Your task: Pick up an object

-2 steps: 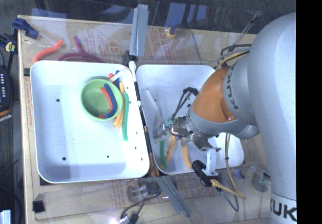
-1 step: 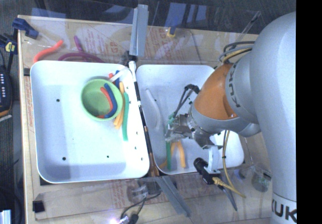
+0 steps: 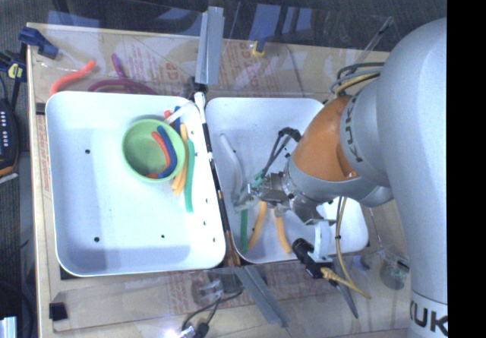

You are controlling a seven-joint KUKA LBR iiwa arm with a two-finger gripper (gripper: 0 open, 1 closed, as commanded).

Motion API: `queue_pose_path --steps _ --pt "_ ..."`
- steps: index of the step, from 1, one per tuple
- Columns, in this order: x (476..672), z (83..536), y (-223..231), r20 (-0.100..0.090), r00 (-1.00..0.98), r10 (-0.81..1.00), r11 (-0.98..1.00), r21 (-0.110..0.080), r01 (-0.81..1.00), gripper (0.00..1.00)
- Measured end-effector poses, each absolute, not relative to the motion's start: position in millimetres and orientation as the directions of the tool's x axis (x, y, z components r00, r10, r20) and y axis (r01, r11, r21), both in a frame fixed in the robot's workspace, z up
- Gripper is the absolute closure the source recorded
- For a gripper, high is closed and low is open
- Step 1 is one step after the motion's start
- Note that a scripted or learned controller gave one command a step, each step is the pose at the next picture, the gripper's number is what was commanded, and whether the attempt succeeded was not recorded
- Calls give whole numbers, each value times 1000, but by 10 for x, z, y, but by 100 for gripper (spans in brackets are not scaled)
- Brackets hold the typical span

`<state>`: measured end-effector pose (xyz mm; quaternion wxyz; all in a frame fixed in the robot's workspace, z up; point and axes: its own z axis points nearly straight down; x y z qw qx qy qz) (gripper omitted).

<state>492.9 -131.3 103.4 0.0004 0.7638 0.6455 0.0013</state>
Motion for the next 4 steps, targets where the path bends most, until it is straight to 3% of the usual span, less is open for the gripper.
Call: queue_pose_path --steps 1,2,3,4 --pt "4929 1124 -1311 2 164 987 -164 1 987 100" --pt "4929 1124 -1310 2 164 987 -164 1 987 0" --pt "4888 960 -1525 0 190 982 -190 7 982 0" --pt "4897 1073 -1502 5 185 983 -185 4 983 100"
